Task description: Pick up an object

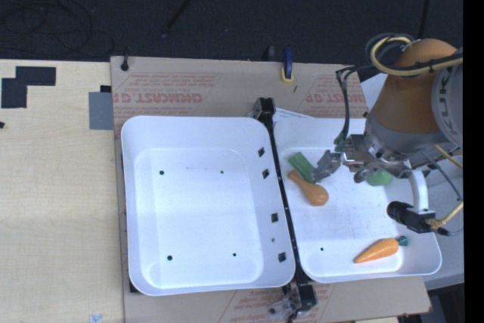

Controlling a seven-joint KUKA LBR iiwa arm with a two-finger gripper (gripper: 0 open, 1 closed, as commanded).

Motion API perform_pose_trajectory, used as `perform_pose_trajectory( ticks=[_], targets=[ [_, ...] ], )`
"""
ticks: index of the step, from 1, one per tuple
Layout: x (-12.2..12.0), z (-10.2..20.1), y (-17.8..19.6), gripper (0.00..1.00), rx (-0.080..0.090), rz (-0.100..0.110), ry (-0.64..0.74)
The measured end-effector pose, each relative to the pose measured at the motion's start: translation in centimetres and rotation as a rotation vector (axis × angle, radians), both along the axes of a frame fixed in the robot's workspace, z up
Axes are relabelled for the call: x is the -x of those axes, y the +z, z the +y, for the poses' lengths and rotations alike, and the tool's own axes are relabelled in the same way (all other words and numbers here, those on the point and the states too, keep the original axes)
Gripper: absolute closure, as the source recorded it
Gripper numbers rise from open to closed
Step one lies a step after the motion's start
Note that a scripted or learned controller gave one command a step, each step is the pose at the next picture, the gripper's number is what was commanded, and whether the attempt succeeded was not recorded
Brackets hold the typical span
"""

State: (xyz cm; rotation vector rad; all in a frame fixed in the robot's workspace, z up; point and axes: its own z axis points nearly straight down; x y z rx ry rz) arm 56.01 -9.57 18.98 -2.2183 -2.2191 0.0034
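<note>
From the camera view above the counter I reach in from the right over the right-hand bin, and my fingers hang low over its upper middle, their dark metal tips spread a little apart with nothing caught between them. The nearest thing to take is the orange pear-shaped toy, which lies just below and slightly left of my tips, close but not between them; I cannot tell whether one tip brushes it. It looks like smooth moulded plastic, a thin neck at its upper left swelling to a round bulb at its lower right, so its long axis runs on a diagonal, and I judge that closing across the narrower waist would serve better than trying to span the bulb. Just left of my tips, touching or nearly touching the neck of that toy, lies a flat green piece, a short slab tilted on much the same diagonal. On the far side of my wrist a paler green lump peeks out, partly hidden under my own hardware, so its shape is unclear. Well away below and to the right, near the bin's lower edge, rests a toy carrot, orange and tapering, its green stub to the right and its point to the left, lying almost level. The bin itself is glossy white with shallow rounded walls; the left-hand bin lies beyond the black divider.
</note>
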Motion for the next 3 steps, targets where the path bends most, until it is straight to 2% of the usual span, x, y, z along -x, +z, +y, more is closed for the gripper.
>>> perform_pose_trajectory(
  ticks=[1, 2, 3],
  targets=[
    [-3.2, 1.2, -5.7, 0.00, 0.001, -0.002, 0.001],
    [-1.6, -4.7, -10.4, 0.00, 0.001, 0.001, -0.003],
    [-1.6, -4.7, -9.3, 1.00, -0.001, 0.002, -0.007]
  ],
)
